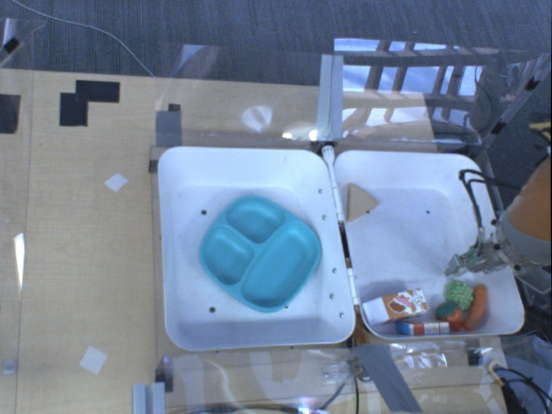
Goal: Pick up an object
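- My end effector (470, 263) hangs in the right bin (405, 231), just above the toy pile; whether it's spread or pinched, I cannot tell.
- Nearest target: the bumpy green toy (459, 294), just below it, touching the smooth orange sausage (477, 307).
- The flat carton (405, 304) lies left of the green toy.

I see a blue divided plate (260, 253) lying in the left bin (177, 231). Black squares (86, 100) mark the wooden surface (78, 231) far left. A metal post (330, 93) stands behind the bins.
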Available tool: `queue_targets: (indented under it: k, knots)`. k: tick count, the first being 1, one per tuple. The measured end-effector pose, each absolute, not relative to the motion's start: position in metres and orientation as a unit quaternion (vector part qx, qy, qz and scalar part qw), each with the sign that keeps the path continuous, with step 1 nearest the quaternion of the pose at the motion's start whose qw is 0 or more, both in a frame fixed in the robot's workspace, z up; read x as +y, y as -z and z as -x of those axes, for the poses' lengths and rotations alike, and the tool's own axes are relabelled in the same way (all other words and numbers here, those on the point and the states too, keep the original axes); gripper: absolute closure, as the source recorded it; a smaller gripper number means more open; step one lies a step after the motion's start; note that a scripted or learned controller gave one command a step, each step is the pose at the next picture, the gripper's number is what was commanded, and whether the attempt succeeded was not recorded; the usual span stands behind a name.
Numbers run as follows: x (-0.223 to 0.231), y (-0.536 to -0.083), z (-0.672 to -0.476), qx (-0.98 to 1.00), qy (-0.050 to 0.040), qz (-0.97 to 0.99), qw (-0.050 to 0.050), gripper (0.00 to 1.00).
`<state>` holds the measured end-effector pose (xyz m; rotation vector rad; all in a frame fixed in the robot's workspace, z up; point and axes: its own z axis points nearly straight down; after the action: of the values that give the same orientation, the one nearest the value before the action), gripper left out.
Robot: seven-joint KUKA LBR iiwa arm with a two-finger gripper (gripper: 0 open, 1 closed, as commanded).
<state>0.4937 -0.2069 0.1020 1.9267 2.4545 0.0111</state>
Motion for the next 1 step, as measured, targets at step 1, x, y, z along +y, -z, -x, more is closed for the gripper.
queue_targets:
  k: [1]
  knots:
    - [-0.2069, -0.1019, -0.4936, 0.786, -0.0035, -0.617, 0.010, 0.00]
